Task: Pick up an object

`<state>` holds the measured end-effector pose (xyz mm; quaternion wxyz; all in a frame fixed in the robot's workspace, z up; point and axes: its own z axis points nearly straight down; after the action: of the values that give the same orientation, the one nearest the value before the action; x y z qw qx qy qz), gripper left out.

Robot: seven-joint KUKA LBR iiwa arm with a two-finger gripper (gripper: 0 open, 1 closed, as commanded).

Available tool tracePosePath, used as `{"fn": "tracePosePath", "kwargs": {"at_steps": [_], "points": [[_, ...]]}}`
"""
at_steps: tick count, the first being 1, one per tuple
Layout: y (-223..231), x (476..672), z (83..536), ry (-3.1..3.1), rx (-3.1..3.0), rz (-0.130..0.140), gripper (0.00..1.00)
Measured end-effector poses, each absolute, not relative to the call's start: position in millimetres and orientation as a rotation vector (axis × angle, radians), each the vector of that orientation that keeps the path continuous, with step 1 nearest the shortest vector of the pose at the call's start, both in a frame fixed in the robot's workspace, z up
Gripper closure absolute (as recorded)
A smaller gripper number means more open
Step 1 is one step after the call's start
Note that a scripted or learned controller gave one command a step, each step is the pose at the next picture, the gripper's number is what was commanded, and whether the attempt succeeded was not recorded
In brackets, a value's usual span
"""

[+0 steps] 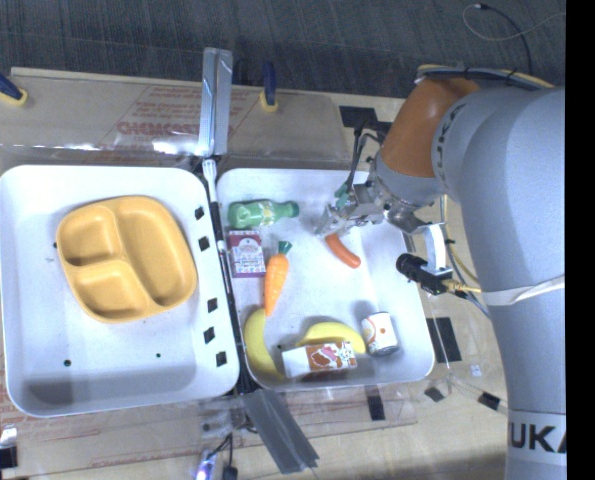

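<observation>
Starting at the bottom of the frame, the right bin [417,363] has most of the clutter along its lower edge. There's a small can [380,333] at the lower right, lying next to a yellow lemon [329,332] with a little carton [320,358] tipped over in front of it. A banana [258,346] curves up the lower left corner of that bin, touching the carton's left end.

Moving up to the middle of the frame, a carrot [275,280] lies pointing down toward the banana, its green top near a small red packet [245,252]. To the right of those, a small orange sausage-looking thing [343,252] sits by itself on the white floor of the bin, slanted.

Just above that sausage is the gripper [349,214], coming in from the right side of the frame on the grey arm [497,218] with its orange band [414,138]. It's low over the upper right part of the bin, right beside the sausage's upper end. Honestly can't tell whether the jaws are spread or closed, it's a shiny tangle from this angle, and I can't see anything pinched in them.

Left of the gripper, a green bottle [261,212] lies on its side along the upper edge of the bin.

The left bin [27,368] holds a yellow divided plate [125,257], sitting in its upper half. Both bins sit on the counter [107,108], which runs across the top of the frame.
</observation>
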<state>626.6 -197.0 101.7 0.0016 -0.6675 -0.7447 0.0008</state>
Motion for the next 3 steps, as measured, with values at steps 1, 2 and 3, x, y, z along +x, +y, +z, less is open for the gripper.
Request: {"fn": "tracePosePath", "kwargs": {"at_steps": [1,2,3], "points": [[-190.8,599.4,226.4,-1.961,-2.452,0.003,1.00],[-178.1,629.7,129.4,-2.147,-2.287,0.004,1.00],[-153.7,657.0,199.1,-1.836,-2.547,0.002,1.00]]}}
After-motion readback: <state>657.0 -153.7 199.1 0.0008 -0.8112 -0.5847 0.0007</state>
